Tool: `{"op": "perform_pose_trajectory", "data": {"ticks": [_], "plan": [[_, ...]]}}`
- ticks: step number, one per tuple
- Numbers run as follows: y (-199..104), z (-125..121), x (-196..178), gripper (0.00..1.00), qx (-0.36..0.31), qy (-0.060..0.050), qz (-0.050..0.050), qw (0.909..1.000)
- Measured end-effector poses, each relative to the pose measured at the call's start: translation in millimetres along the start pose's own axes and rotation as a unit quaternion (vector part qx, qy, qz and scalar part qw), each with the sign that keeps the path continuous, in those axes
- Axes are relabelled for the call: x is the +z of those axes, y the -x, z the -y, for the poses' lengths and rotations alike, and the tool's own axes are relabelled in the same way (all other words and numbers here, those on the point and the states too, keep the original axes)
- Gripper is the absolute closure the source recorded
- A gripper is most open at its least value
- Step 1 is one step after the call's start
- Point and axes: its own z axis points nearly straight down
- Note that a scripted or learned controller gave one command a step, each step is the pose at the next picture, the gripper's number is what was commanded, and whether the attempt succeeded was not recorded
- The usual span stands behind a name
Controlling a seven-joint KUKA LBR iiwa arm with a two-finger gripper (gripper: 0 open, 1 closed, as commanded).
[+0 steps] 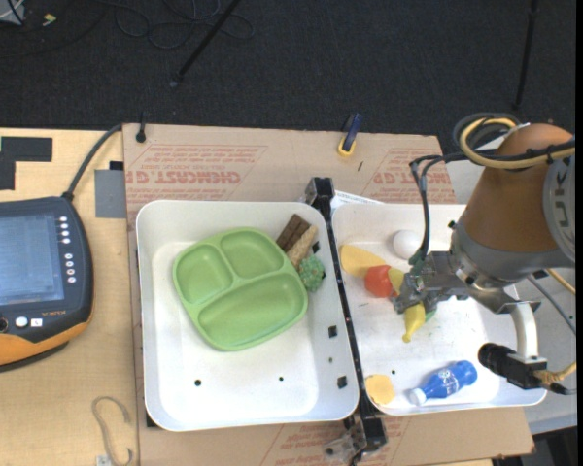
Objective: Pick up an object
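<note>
- The arm [510, 212], grey with an orange band, reaches in from the right and hangs over the right bin [466, 396].
- The gripper [415, 302] is low in the right bin, and a small yellow piece [413, 323] pokes out just below its tip; whether it is clenched, released or grasping that piece I cannot tell, since the tip is too small and dark to read.
- Just left of the gripper lies a red piece [379, 281], touching a yellow wedge [360, 257] that points toward the divider [332, 280] between the bins.
- A white egg-shaped thing [405, 243] sits near the back of the right bin, behind the red piece.
- A blue and white bottle [444, 382] lies on its side near the front edge of the right bin, with a small pale-yellow round piece [379, 389] near it in the front left corner.
- In the left bin [165, 357] a green divided plate [239, 286] lies slightly turned, taking up the middle.
- A brown block [294, 233] leans at the plate's far right corner, and a green lump [312, 274] rests just beside the plate's right edge.
- A tablet-like screen [24, 265] with an orange rim sits on the bench, well apart to the left of the bins.
</note>
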Motion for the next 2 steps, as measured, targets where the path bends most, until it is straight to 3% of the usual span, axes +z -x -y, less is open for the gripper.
{"op": "perform_pose_trajectory", "data": {"ticks": [1, 2], "plan": [[5.0, 7.6, -16.6, 1.00, 0.000, 0.002, 0.000, 1.0000], [-6.1, 3.4, -2.5, 1.00, 0.000, 0.000, 0.000, 1.0000]]}}
